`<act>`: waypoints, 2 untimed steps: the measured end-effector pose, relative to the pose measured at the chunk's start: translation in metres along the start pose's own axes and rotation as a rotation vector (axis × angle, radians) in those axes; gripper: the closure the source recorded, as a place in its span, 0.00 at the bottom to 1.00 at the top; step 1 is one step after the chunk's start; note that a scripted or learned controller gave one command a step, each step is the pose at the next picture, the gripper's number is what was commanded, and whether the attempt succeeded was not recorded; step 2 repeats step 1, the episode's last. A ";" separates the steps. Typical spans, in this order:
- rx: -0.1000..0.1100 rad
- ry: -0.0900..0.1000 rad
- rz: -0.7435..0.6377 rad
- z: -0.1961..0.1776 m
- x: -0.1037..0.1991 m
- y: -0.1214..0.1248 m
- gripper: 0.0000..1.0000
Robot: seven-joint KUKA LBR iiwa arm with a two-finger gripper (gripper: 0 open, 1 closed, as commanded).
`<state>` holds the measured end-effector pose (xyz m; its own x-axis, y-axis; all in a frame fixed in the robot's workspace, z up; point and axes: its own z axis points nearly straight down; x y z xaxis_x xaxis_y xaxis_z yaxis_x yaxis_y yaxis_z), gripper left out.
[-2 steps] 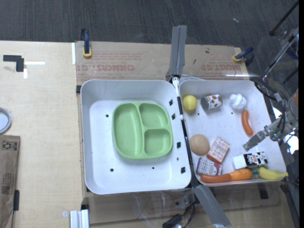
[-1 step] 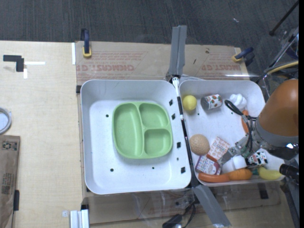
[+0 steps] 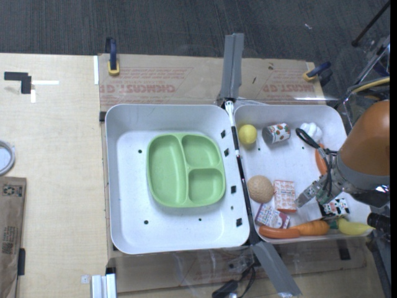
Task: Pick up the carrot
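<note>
From frame left I log the green plate point(image 3: 186, 169) in the left bin point(image 3: 115, 185). In the right bin point(image 3: 291, 160), the carrot point(image 3: 294, 230) lies along the lower rim, long axis left-right. The jaws point(image 3: 313, 191) hover just above it and slightly right in frame; I cannot tell their state. I judge a short descent toward frame bottom is required.

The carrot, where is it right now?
The carrot lies in the right bin along its near edge, between a red chili and a yellow banana, just below the gripper.
</note>
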<state>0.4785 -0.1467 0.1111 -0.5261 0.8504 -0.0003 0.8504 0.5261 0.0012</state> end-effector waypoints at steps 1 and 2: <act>0.001 -0.002 -0.076 -0.158 -0.038 -0.019 1.00; 0.001 -0.002 -0.076 -0.158 -0.038 -0.019 1.00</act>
